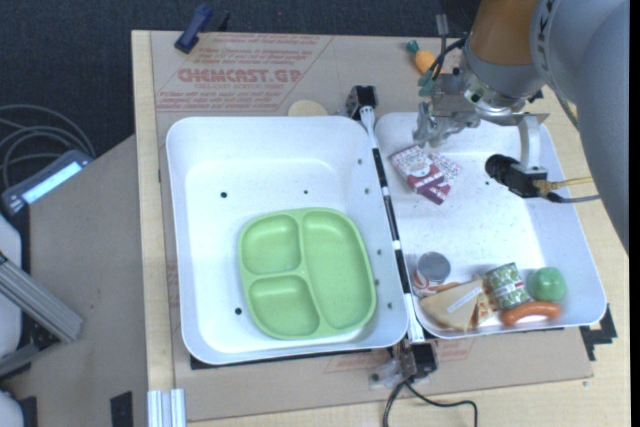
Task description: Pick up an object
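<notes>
Camera view: gripper (pixel 432 133) low over the far-left part of the right bin (pixel 486 220), just beside a red-and-white packet (pixel 426 173).
Gripper tip sits at the packet's far edge; nothing is seen pinched in it, and I cannot tell whether it is spread or pressed together, or whether it touches the packet. The packet lies flat near the divider between the bins. At the right bin's near end lie a grey disc (pixel 433 266), a pale wedge (pixel 455 303), a green-labelled can (pixel 507 285), a green ball (pixel 547 284) and an orange sausage shape (pixel 530 315), clustered, well apart from the gripper. The left bin (pixel 250 165) holds a green divided tray (pixel 305 272).
</notes>
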Motion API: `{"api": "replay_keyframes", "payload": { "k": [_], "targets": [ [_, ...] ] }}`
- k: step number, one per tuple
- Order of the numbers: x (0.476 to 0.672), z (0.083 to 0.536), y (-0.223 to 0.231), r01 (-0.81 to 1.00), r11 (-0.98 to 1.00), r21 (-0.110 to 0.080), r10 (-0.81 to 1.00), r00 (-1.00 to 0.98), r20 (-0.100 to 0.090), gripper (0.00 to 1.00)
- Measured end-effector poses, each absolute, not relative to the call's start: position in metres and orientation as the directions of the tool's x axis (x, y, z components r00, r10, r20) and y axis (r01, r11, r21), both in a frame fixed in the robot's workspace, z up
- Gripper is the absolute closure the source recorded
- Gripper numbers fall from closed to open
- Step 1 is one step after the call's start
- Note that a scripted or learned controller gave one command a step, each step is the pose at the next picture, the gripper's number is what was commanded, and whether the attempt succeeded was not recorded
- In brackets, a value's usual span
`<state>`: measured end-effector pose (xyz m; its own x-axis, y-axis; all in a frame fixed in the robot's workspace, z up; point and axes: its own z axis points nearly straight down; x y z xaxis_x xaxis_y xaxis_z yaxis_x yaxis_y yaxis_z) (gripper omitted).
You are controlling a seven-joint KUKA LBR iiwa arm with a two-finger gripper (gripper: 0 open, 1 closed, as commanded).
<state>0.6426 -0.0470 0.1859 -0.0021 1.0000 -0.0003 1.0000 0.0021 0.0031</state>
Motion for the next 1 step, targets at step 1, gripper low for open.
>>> {"api": "replay_keyframes", "payload": {
  "k": [1],
  "targets": [
    [0.6419,0.1849,-0.0476,1.000,0.001,0.000,1.000,-0.001,-0.001,0.00]
  ]
}}
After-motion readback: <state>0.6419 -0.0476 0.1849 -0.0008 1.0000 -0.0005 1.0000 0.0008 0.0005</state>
